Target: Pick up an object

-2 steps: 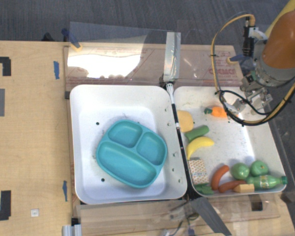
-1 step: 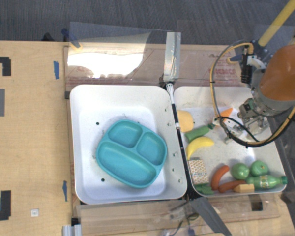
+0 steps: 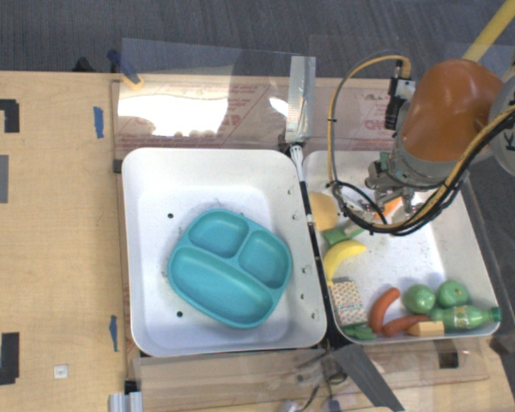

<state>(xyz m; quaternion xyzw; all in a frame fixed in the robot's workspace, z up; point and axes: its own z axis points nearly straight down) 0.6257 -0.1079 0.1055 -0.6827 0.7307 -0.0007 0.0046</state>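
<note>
Arm: the grey KUKA arm [image 3: 446, 110] reaches in from the right, its orange band bulging large over the back half of the right bin [image 3: 474, 230], black and yellow cables looping around the wrist.
Gripper: the gripper [image 3: 384, 206] sits low beneath the orange band, over the upper left part of the right bin; it is mostly masked by the wrist and cables.
Jaws: cannot tell, since the wrist and cables cover them, and nothing can be made out between them.
Left bin: the left bin [image 3: 154, 187] carries a teal divided plate [image 3: 230, 267], three compartments, lying slightly skewed near the bin's middle.
Right bin, left side: a pale yellow round piece [image 3: 323, 210] sits against the left wall, just left of the gripper; below it lies a yellow banana [image 3: 343, 254] with a green tip, and below that a small patterned packet [image 3: 346, 299].
Right bin, front edge: a crowd along the near wall, with an orange-red sausage shape [image 3: 383, 307], a second red one [image 3: 398, 324] lying flat just beside it, a green round fruit [image 3: 419, 299], another green fruit [image 3: 451, 294], and a green bottle [image 3: 463, 318] on its side.
Task object: none is seen in the grip; all the toys named lie on the floor of the right bin.
Bench: the wooden bench top [image 3: 43, 230] stretches left, marked with black and blue tape.
</note>
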